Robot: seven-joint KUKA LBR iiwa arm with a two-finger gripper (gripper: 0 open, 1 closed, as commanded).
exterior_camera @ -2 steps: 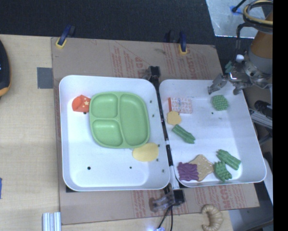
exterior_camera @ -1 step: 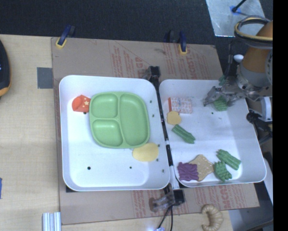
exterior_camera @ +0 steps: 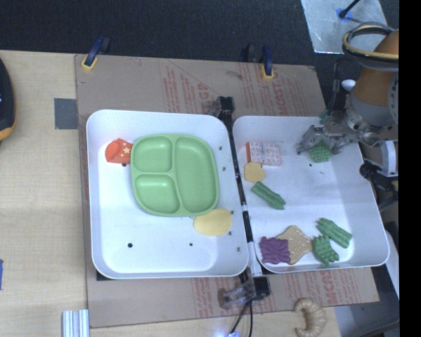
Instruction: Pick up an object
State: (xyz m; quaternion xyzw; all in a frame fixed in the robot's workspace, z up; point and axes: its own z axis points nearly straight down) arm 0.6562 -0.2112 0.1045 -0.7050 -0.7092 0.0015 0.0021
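A small green toy (exterior_camera: 320,152) is sitting at about one o'clock in the right bin (exterior_camera: 365,195), with the gripper (exterior_camera: 325,140) closing its fingers around it from above.

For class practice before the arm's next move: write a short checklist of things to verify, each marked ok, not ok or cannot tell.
1. Hand over the right bin: ok.
2. Green piece directly beneath the hand: ok.
3. Piece seated between the fingers: cannot tell.
4. Space around that piece free of the patterned packet: ok.
5. Green divided plate sits apart in the left bin: ok.
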